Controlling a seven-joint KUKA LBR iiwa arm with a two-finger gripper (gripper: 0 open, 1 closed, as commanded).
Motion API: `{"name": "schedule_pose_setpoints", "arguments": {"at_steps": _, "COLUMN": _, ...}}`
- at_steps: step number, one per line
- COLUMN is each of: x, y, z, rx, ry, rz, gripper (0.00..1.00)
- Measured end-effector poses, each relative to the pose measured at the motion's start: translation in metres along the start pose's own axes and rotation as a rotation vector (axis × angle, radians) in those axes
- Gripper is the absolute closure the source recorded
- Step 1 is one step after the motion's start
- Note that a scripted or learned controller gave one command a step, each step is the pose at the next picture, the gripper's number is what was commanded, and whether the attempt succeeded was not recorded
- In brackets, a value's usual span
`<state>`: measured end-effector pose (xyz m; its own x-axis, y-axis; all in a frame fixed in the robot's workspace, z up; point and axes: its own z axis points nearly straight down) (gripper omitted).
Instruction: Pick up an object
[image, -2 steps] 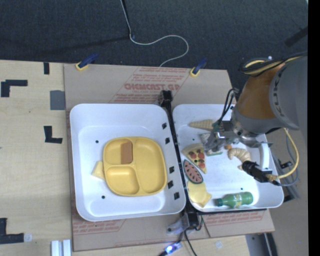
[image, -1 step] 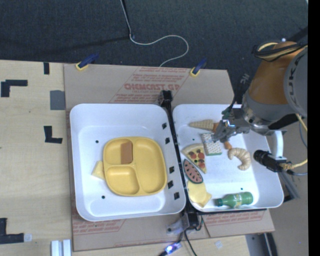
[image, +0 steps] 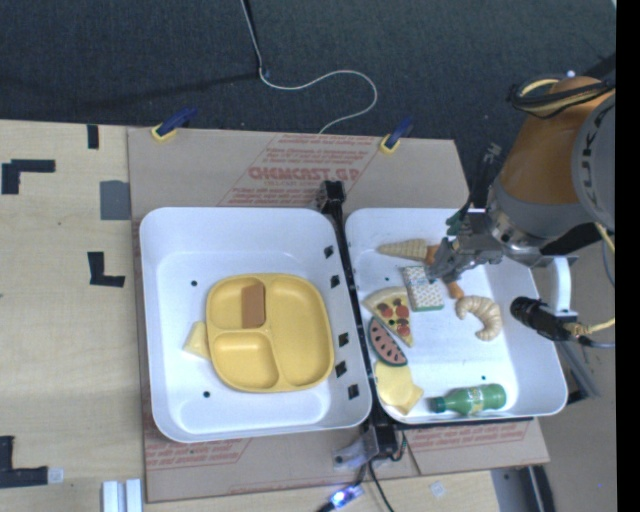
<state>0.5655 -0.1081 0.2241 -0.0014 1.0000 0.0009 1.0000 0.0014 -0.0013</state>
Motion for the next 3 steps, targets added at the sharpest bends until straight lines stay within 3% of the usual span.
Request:
{"name": "schedule_pose_setpoints", "arguments": {"at_steps": 2, "x": 0.092, "y": -0.067, "z": -0.008, "rx": 0.003, "ry": 0.001, "rz": -0.004, "gripper": 1.0}}
{"name": "schedule_pose_setpoints", "arguments": {"at_steps": 3, "x": 0.107, "y": -0.081, "z": 0.009, "rx": 0.003, "ry": -0.001, "rz": 0.0, "gripper": 1.0}}
